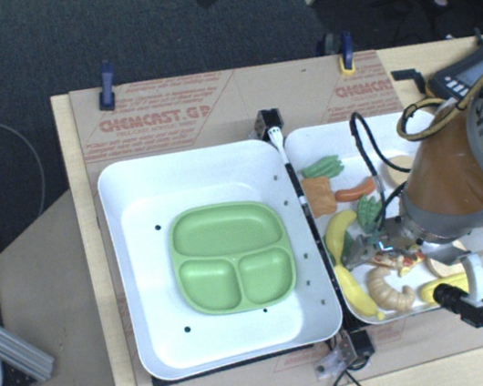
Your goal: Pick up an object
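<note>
Fingers (pixel 374 250), spread unclear, sit low among banana (pixel 339 233), croissant (pixel 390 289) and green toy (pixel 370 211).

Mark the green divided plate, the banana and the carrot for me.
green divided plate (pixel 231 256): camera view, centre where the dividers meet.
banana (pixel 338 233): camera view, upper yellow curve.
carrot (pixel 354 190): camera view, middle of its orange body.

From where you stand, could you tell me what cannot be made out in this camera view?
- Gripper: its fingers are lost in the clutter of toy food, so open or shut cannot be told.
- Right bin: the arm hides its right part and whatever lies beneath.
- Banana: partly overlapped by the gripper and neighbouring pieces.
- Small pieces near the gripper: too small and tangled to name.
</note>
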Available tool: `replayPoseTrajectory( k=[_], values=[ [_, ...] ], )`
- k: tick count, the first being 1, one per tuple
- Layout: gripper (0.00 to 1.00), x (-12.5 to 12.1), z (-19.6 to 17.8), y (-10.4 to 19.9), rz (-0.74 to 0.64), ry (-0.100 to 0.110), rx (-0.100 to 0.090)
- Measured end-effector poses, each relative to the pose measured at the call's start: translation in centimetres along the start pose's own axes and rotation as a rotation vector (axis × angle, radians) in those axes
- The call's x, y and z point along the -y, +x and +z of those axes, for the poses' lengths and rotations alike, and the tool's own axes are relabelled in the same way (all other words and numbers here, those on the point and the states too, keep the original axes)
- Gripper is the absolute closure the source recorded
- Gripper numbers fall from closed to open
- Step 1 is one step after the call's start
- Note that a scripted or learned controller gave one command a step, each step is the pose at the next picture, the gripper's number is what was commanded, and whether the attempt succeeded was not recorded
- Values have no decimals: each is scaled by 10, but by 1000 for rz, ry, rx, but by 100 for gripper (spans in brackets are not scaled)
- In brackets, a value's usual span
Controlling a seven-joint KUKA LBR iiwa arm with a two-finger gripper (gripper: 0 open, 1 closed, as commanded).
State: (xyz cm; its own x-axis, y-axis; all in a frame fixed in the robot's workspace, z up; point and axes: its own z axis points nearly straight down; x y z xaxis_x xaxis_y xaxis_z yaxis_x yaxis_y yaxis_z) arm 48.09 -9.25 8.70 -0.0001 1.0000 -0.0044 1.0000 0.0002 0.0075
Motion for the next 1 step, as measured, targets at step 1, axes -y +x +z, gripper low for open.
replayPoseTrajectory(
  k=[1],
  values=[
    [0, -16, 2, 0, 0, 5, -4]
  ],
)
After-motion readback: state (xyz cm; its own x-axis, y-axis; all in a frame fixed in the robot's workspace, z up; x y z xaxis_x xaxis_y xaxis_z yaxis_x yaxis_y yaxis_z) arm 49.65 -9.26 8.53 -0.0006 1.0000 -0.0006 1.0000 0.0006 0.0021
